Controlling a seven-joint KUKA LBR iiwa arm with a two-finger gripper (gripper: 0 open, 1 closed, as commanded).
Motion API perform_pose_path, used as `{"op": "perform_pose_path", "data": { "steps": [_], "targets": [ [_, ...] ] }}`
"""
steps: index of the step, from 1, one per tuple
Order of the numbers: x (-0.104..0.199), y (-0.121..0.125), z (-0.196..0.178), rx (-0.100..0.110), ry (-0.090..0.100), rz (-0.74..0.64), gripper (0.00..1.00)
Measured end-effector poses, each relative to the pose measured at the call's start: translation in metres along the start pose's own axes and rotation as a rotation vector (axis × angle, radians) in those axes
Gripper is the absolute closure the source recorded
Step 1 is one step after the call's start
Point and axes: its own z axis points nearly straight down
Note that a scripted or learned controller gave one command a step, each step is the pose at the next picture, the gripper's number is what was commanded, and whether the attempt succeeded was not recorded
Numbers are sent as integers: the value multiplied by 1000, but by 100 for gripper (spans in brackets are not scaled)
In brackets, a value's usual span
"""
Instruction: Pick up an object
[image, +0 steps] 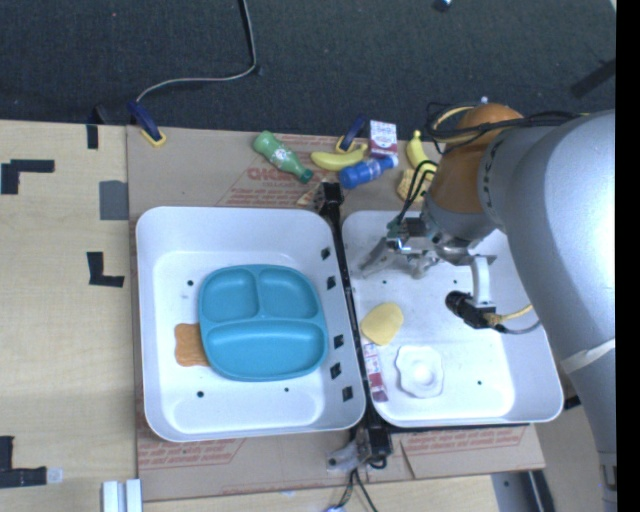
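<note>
Right bin (520, 385): yellow piece (382, 323) below, seemingly clear of, end effector (400, 252).

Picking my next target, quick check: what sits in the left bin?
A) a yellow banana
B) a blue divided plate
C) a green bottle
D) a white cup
B: the blue divided plate lies in the left bin, partly over an orange piece; the banana and green bottle lie on the bench behind the bins.

A blue divided plate (264, 322) is lying flat in the left bin, covering part of an orange piece (186, 346). In the right bin, a pale yellow chip-like item (381, 323) is sitting just above a white cup-like object (419, 370).
</note>
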Motion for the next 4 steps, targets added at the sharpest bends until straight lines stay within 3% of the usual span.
{"op": "perform_pose_path", "data": {
  "steps": [2,3,4],
  "targets": [
    [3,-94,-1,-4,1,2,0],
    [1,-103,-2,-8,1,0,0],
    [1,-103,-12,-10,1,1,100]
  ]
}}
